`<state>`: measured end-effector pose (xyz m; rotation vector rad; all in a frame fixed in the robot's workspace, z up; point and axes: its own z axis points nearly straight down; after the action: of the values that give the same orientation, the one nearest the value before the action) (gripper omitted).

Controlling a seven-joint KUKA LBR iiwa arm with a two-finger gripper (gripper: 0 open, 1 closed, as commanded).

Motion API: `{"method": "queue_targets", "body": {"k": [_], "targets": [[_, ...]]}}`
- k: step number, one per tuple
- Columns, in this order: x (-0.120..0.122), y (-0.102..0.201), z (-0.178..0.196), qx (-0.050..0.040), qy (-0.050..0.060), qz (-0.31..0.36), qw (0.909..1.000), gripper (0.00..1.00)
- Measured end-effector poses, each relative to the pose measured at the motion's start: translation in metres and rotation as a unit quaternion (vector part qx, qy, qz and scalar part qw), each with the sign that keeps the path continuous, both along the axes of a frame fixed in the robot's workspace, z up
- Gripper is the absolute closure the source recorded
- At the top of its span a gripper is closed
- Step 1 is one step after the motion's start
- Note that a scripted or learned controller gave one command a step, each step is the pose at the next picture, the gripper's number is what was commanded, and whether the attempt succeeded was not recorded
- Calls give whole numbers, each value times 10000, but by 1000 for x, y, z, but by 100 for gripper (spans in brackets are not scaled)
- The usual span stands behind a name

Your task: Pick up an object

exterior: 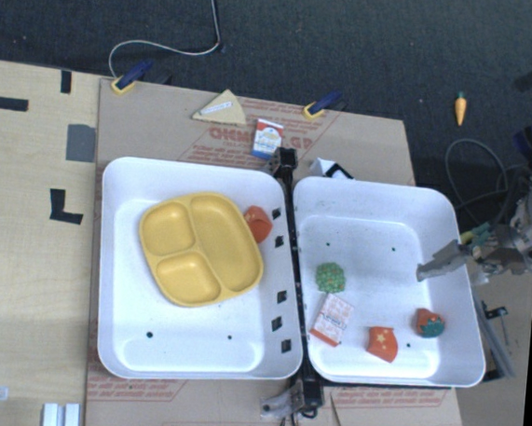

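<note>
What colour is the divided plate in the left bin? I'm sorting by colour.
Yellow: the divided plate shows plainly in the camera view.

Two white bins sit side by side on a cardboard sheet (385,144). The left bin (114,333) holds a yellow divided plate (202,246), with an orange-red object (258,223) just beside its far right edge. The right bin (379,201) contains a green lump (331,278), a white and red packet (333,319), a red piece (383,343) and a small red and teal item (428,323), all apart from one another. The gripper (432,267) hangs over the right bin's right side, above the red and teal item. A small carton (267,139) stands on the cardboard beyond the bins.
</note>
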<state>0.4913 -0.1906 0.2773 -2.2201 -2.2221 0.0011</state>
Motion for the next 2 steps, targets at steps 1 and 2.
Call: {"method": "queue_targets", "body": {"k": [1, 2], "targets": [[28, 29, -107, 6, 13, 2, 10000, 0], [65, 92, -187, 6, 4, 8, 10000, 0]]}}
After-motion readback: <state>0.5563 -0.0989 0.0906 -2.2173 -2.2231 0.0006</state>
